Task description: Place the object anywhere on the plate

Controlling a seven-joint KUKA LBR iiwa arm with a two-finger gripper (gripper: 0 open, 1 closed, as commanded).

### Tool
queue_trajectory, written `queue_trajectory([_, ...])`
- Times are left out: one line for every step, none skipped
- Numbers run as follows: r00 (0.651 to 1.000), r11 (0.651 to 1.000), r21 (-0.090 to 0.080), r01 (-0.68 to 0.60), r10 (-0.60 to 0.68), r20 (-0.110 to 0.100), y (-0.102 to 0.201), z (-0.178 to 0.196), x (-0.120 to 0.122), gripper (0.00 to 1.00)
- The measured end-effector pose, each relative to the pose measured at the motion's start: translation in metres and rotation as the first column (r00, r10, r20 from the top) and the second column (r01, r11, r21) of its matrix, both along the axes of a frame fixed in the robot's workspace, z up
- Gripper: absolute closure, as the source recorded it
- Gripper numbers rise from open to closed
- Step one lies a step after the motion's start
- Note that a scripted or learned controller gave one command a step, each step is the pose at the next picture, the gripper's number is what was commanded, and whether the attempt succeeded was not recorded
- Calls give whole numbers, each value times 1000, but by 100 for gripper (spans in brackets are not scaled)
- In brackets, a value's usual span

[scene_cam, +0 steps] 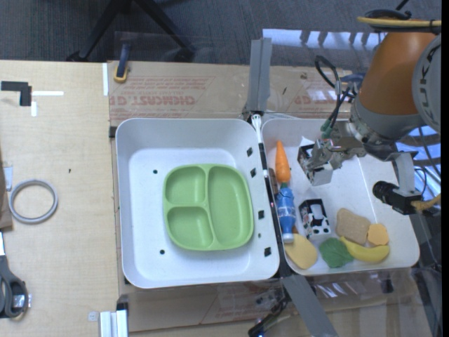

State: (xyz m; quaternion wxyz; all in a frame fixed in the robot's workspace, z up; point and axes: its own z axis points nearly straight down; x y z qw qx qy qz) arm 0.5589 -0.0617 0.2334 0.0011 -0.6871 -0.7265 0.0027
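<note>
A green plate [208,207] with three compartments lies in the left white bin [140,153]. My gripper [317,166] hangs over the upper middle of the right bin [365,181], right of an orange carrot [281,161] that lies along the bin's left wall. Below the carrot is a blue bottle [285,212]. A small black and white box [315,217] sits below the gripper. Along the bin's front lie a yellow piece [302,252], a green leafy piece [337,251], a tan bread slice [352,225], a banana [366,250] and a small orange piece [377,234].
The grey arm with its orange band [400,76] reaches in from the upper right. A grey post [259,72] stands behind the divider between the bins. A tape ring [31,201] lies on the wooden bench at the left, with scissors [12,293] near the front left.
</note>
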Motion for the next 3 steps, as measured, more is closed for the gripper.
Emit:
queue_trajectory([1000, 1000, -1, 6, -6, 2, 62, -43, -10, 100])
queue_trajectory([998, 998, 1, -57, 57, 3, 134, -43, -16, 100])
queue_trajectory([998, 998, 1, -56, 56, 3, 134, -43, -16, 0])
